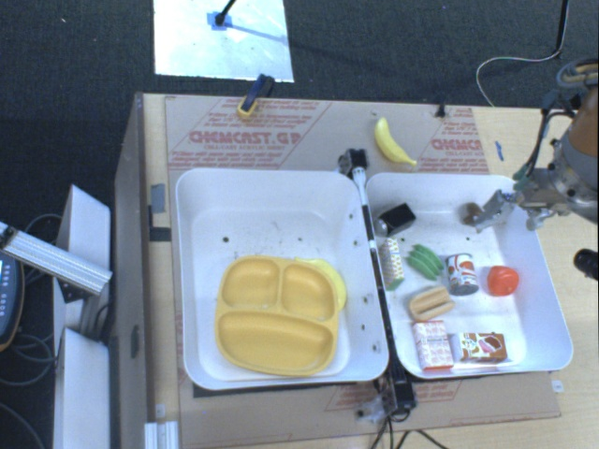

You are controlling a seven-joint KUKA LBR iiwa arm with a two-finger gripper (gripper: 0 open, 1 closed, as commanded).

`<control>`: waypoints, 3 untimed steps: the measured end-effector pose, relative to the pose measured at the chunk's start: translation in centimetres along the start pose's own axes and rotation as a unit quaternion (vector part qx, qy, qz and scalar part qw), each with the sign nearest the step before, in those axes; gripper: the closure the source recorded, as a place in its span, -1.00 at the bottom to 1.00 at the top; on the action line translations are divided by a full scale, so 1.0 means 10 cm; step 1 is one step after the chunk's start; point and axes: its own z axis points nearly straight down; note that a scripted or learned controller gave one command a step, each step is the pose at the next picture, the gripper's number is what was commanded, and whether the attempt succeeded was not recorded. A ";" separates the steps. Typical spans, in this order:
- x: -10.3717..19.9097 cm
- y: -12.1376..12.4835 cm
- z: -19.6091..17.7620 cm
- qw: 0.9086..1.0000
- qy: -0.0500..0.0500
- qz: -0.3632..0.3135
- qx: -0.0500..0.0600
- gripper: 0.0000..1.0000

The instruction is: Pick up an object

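Note:
My gripper [481,214] hangs low over the upper right part of the right bin [552,321], reaching in from the right edge. Nothing is visibly held in it. In that bin lie a black block [397,218], a pale corn cob [391,262], a green vegetable [426,260], a small can [460,274], a red tomato [503,281], a hot dog [430,302], a pink-and-white carton [432,346] and a brown box [482,347]. The can and tomato are closest, below the gripper.
The left bin [271,199] holds a yellow divided tray [278,314]. A banana [393,143] lies on the bench behind the bins. A black divider bar [372,251] runs between the two bins.

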 end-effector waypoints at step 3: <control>0.62 0.25 1.49 1.000 0.000 0.001 -0.001 1.00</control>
